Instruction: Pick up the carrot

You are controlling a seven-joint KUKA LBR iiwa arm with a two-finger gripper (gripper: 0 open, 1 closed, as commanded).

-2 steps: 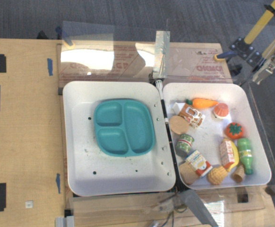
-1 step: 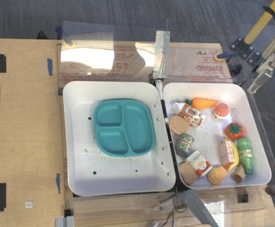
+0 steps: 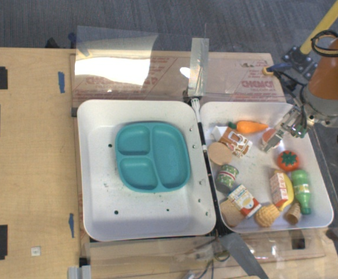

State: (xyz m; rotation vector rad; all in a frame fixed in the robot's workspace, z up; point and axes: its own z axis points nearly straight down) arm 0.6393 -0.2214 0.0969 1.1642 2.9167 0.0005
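Note:
The carrot point(image 3: 252, 127), orange with a green top at its left end, lies flat near the far edge of the right bin point(image 3: 326, 205). My gripper point(image 3: 273, 138) hangs over the same bin just right of the carrot's tip, slanting down to the left from the orange-banded wrist point(image 3: 327, 80). A small reddish piece point(image 3: 269, 135) shows right at the gripper's end; I cannot tell whether it is held. The carrot lies apart from the gripper.
The right bin also holds a tomato point(image 3: 287, 160), a green bottle point(image 3: 301, 190), a yellow and red packet point(image 3: 280, 189), a can point(image 3: 227, 176), small cartons point(image 3: 236, 143), corn point(image 3: 266, 215) and a cone point(image 3: 292, 213). A teal divided plate point(image 3: 153, 156) sits in the left bin point(image 3: 93, 173).

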